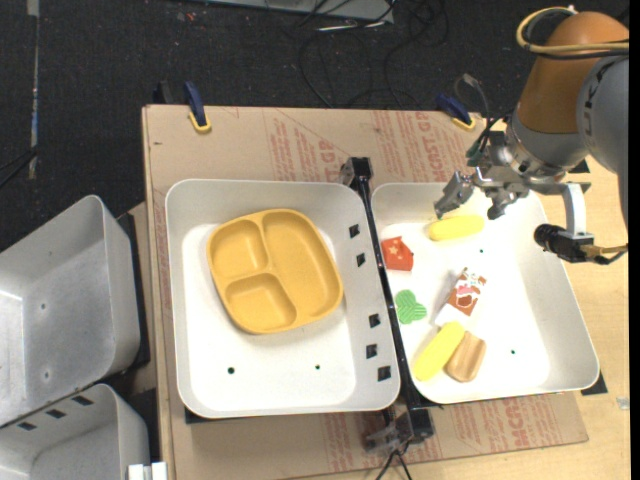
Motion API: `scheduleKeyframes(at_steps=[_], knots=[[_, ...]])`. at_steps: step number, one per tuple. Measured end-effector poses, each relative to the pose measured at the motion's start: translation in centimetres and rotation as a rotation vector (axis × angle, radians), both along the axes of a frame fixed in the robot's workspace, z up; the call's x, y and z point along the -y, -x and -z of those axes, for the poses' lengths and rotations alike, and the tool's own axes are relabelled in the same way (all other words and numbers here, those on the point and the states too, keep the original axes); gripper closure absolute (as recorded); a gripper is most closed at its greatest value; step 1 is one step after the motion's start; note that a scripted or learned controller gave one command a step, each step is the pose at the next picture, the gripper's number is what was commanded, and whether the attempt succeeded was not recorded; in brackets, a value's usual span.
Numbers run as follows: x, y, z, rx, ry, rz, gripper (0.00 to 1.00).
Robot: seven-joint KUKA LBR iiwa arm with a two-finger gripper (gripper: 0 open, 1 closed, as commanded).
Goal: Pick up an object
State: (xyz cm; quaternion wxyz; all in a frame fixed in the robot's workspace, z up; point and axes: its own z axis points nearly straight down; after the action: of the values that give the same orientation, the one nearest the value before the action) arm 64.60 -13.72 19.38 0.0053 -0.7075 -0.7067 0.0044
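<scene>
Illegible red print on cardboard (300, 140)

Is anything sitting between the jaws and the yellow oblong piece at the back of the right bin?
Nothing visible does. The gripper hangs just above the yellow oblong piece, with bare floor of the right white bin around it. The nearest neighbour, a red block, lies off towards the divider.

Arm entering from the 2 o'clock corner, orange band uppermost, grey wrist angled toward 8 o'clock. Gripper (472, 198) points downward, its two fingers (447, 200) spread apart with nothing between them.
</scene>
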Motion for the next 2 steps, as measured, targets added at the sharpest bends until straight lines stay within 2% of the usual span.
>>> scheduleKeyframes(at_steps=[1,2], knots=[[0.0,-0.3,-0.8,0.014,0.002,-0.003,0.0],[-1.1,-0.1,4.8,0.009,0.001,-0.005,0.0]])
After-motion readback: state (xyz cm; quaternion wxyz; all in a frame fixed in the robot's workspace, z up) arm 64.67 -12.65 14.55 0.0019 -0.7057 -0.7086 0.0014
